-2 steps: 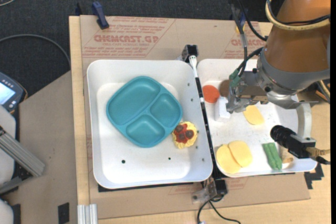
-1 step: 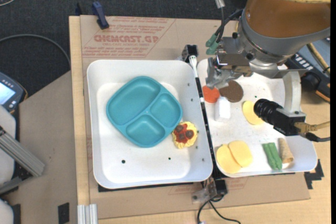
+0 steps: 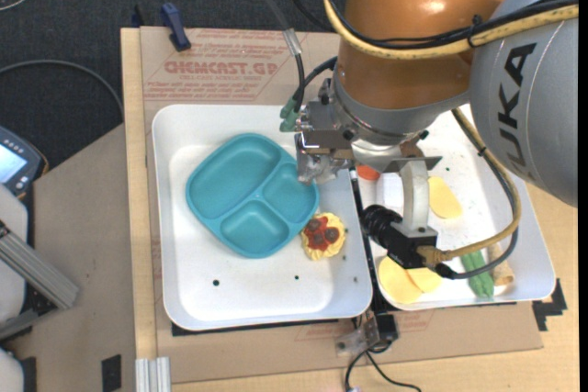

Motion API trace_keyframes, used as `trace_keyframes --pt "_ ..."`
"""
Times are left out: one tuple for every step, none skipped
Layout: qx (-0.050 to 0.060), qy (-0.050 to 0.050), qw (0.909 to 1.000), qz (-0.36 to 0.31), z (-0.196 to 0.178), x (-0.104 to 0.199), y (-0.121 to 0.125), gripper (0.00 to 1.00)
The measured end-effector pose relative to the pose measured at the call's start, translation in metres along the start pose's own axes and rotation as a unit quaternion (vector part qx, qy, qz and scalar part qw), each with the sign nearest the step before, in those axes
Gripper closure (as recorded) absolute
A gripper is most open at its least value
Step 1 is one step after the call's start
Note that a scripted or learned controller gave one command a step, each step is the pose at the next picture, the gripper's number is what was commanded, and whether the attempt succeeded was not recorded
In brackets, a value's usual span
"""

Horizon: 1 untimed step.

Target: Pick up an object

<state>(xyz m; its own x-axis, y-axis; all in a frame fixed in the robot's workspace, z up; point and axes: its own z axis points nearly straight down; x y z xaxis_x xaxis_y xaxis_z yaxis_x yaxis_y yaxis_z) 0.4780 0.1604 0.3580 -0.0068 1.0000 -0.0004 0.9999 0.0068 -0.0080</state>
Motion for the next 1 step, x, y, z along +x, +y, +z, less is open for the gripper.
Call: trace_keyframes --pt "0.000 -0.002 1.0000 0.007 0.0640 -0.0589 0.0005 1.00"
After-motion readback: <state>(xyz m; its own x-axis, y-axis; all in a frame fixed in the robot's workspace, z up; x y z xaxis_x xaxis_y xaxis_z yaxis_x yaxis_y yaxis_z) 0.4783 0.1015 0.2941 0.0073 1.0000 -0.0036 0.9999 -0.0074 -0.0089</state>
